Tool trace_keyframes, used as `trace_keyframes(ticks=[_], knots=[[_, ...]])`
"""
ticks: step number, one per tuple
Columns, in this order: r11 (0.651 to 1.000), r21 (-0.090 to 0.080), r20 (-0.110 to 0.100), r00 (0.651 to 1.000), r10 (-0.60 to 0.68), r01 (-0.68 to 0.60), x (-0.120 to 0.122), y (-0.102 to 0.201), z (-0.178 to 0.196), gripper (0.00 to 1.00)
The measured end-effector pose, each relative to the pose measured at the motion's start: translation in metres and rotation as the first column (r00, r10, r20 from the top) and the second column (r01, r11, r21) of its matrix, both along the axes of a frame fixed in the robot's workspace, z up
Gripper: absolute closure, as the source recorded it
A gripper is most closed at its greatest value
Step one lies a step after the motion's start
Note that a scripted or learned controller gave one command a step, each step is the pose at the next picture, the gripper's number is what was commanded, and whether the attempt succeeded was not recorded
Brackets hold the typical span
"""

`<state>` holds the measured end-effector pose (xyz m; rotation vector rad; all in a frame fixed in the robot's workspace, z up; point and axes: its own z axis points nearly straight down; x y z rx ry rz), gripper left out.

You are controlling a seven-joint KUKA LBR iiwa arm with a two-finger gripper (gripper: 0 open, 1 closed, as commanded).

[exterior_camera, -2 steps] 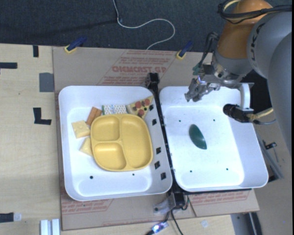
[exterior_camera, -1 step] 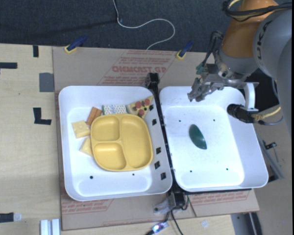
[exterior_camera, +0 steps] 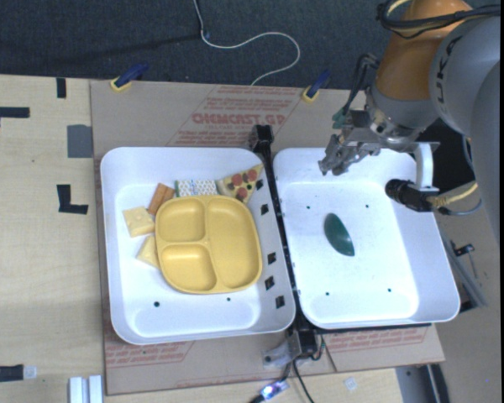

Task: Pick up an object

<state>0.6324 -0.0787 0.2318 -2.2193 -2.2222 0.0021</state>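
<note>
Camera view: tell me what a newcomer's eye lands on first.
The yellow divided plate fills much of the left bin, lying over small flat pieces. A dark green object lies alone in the right bin. The gripper hangs over that bin's far edge.

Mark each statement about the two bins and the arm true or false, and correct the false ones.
1. The yellow divided plate lies in the left bin. True.
2. The dark green object lies in the left bin. False: it lies in the right bin, near its middle.
3. The gripper is above the right bin's far left part, apart from the green object. True.
4. The plate has a single undivided well. False: it has three compartments.
5. Small flat pieces lie beside the plate's left and far sides. True.
</note>
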Motion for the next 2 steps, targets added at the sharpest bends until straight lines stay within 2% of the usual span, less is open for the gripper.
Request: trace_keyframes(ticks=[1,2], knots=[[1.000,0.000,0.001,1.000,0.000,0.000,0.003,-0.006,0.002,1.00],[1.000,-0.002,-0.001,1.000,-0.001,0.001,0.009,-0.011,-0.015,1.00]])
